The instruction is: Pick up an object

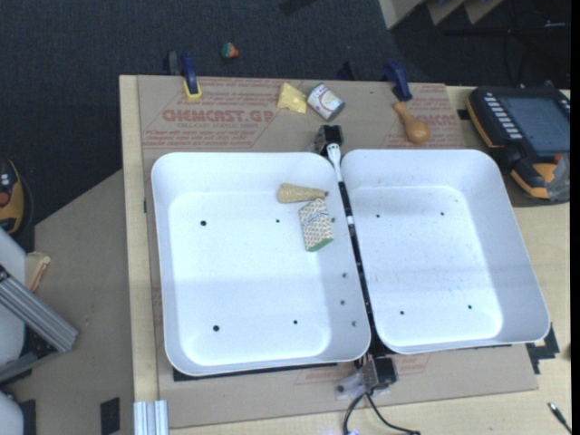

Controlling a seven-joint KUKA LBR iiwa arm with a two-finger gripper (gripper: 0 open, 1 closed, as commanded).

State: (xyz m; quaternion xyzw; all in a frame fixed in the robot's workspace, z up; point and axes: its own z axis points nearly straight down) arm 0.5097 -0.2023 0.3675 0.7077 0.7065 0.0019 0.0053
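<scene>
In the left white bin (pixel 181 270) lie two objects near its upper right corner. One is a tan, elongated piece (pixel 300 193) lying crosswise. Just below it sits a small patterned packet (pixel 315 224) with green and white print, tilted slightly. The right white bin (pixel 507 243) stands beside the left one.
On the bench behind the bins lie a yellow wedge (pixel 291 99), a small white cylinder (pixel 325 101) and a wooden-handled item (pixel 411 123). Blue clamps (pixel 189 73) hold the board at the back edge. A black and orange pendant (pixel 526 130) rests at the right.
</scene>
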